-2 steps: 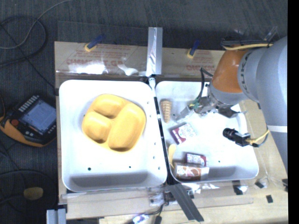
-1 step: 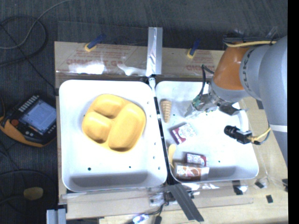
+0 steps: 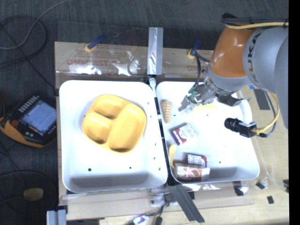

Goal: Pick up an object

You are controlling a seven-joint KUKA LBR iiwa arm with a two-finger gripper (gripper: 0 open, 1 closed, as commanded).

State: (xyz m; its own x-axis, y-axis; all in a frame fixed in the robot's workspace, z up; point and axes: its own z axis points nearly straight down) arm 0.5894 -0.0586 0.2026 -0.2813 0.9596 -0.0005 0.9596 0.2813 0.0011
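Across the left bin we see a large yellow foam piece filling its middle. Moving right, a small ribbed cone lies against the right bin's left wall, long axis running twelve to six. Below sit a red-and-white packet, a dark wrapper and a red pouch at the near wall. We place the gripper over the bin's far part; the cone lies at its nine o'clock, close by, the packet at six. We cannot tell whether its fingers are apart or together: they blur into the wrist, and we see nothing between them.
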